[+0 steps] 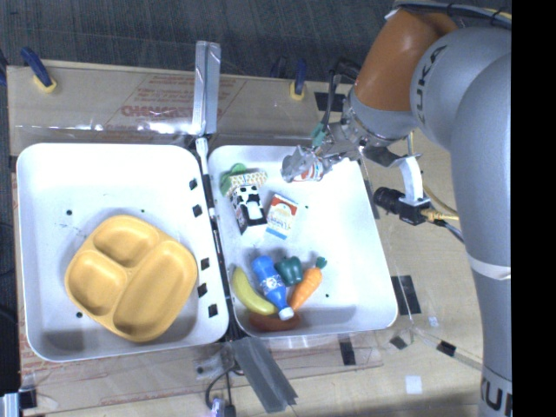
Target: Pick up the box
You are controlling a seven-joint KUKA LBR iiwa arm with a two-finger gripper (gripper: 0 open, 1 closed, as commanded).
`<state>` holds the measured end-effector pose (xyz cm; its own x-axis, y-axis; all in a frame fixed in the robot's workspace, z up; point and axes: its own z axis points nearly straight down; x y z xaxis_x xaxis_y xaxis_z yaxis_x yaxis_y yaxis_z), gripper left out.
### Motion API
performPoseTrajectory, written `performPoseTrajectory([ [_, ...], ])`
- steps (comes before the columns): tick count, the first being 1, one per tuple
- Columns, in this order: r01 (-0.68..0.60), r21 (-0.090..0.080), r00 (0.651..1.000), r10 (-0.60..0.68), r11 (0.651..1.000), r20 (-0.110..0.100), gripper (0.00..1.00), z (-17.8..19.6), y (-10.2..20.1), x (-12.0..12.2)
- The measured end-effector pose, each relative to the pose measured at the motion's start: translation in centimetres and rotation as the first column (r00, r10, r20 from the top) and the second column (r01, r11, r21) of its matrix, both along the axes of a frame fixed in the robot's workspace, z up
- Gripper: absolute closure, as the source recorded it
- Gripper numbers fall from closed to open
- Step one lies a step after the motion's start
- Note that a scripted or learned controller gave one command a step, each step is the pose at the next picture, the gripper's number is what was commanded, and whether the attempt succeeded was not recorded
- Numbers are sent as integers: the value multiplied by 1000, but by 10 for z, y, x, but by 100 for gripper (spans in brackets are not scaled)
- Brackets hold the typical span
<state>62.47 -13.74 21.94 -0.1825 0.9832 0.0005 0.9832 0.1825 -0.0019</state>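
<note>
A small red, white and blue box [281,215] lies in the middle of the right bin [373,259]. Just to its left lies a black-and-white patterned box [249,205]. My gripper [304,165] hangs over the bin's far edge, up and to the right of both boxes and apart from them. A small red and white patch shows at its tip; I cannot tell whether that is something held or something lying beneath it.
A green item [233,179] lies at the right bin's far left. A banana [248,292], blue bottle [271,281], carrot [306,287] and green pepper [290,269] crowd its near side. A yellow sectioned tray [130,276] lies in the left bin [52,172].
</note>
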Motion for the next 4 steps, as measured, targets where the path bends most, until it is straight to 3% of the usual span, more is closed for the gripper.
performPoseTrajectory([
  [1, 29, 0, 1000, -29, 1000, -3, 100, 14, 37, -9],
  [2, 88, 1, 996, -88, 996, -2, 100, -102, -15, -70],
  [3, 162, 0, 987, -162, 987, 2, 100, 24, 22, -30],
  [4, 342, 0, 940, -342, 940, 1, 100, -83, 42, 19],
])
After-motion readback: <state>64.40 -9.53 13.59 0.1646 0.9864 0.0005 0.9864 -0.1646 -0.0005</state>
